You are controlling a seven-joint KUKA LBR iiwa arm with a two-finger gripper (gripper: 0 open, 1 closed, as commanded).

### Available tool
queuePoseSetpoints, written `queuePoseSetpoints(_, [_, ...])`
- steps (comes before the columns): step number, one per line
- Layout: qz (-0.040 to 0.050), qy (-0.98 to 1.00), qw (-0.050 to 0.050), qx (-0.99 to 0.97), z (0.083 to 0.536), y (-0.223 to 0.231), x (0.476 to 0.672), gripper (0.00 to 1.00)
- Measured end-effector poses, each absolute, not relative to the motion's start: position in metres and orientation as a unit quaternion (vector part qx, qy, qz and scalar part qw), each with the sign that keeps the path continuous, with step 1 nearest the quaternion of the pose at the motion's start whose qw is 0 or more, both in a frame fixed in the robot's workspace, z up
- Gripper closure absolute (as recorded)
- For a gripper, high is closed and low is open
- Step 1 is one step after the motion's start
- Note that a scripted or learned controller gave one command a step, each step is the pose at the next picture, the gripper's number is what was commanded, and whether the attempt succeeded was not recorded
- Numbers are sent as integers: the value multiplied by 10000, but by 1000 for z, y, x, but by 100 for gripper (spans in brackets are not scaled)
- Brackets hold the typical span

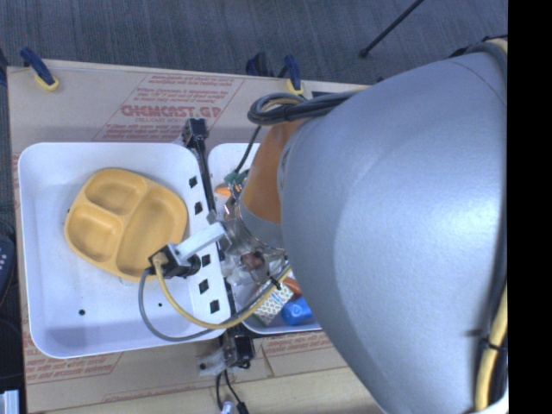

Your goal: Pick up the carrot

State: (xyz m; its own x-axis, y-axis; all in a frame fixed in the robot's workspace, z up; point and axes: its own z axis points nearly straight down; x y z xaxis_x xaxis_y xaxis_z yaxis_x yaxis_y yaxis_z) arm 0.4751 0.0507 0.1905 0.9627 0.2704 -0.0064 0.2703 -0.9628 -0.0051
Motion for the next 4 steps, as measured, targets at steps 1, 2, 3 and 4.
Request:
queuePoseSetpoints(1, [13, -1032, 9, -9947, 292, 75, 476, 100])
queuePoseSetpoints(2, [41, -1276, 20, -9918, 190, 89, 475, 100])
queuePoseSetpoints(3, [18, -1672, 19, -9859, 246, 26, 476, 100])
queuePoseSetpoints(4, [37, -1758, 25, -9844, 191, 78, 495, 100])
